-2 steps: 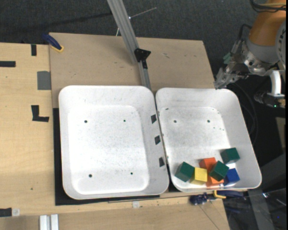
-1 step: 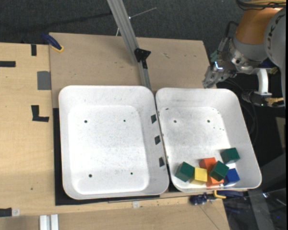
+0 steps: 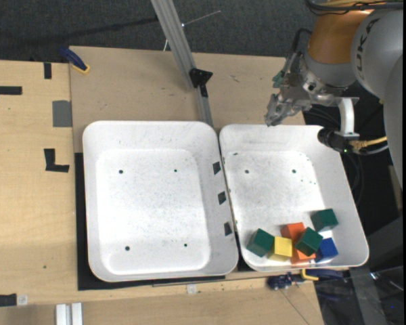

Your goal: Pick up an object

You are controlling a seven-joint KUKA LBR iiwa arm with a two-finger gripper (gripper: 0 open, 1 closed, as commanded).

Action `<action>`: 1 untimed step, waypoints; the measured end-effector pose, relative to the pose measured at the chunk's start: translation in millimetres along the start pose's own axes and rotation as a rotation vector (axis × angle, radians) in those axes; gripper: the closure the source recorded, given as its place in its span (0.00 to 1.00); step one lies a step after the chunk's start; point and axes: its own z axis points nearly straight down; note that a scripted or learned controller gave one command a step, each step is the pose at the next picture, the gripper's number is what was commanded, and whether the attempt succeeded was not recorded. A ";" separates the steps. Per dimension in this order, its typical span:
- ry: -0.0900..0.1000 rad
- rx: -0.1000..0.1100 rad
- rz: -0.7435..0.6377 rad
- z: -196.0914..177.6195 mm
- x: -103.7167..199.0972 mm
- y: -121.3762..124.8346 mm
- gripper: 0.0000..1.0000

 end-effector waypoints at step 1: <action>0.000 0.002 0.001 2.3 45.4 0.2 1.00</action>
